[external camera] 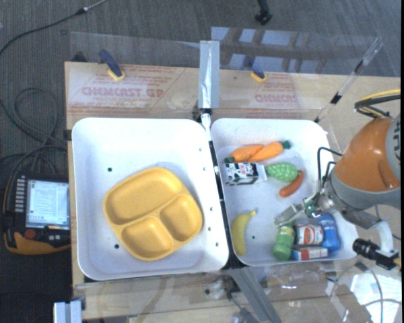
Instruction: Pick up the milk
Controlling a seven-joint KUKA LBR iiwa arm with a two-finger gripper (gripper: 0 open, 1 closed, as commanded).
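Two bins | milk (242, 173) lying at right bin's (303, 128) left wall, under the carrots (258, 152) | my gripper (293, 212) spread, holding nothing, above green bottle (283, 242), well right of milk | left bin (108, 147): yellow tray (153, 212)

The cow-patterned milk carton (241, 173) lies on its side under the carrots (259, 152).

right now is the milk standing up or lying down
Lying down: the milk rests on its side in the right bin, its printed face up, below the carrots.
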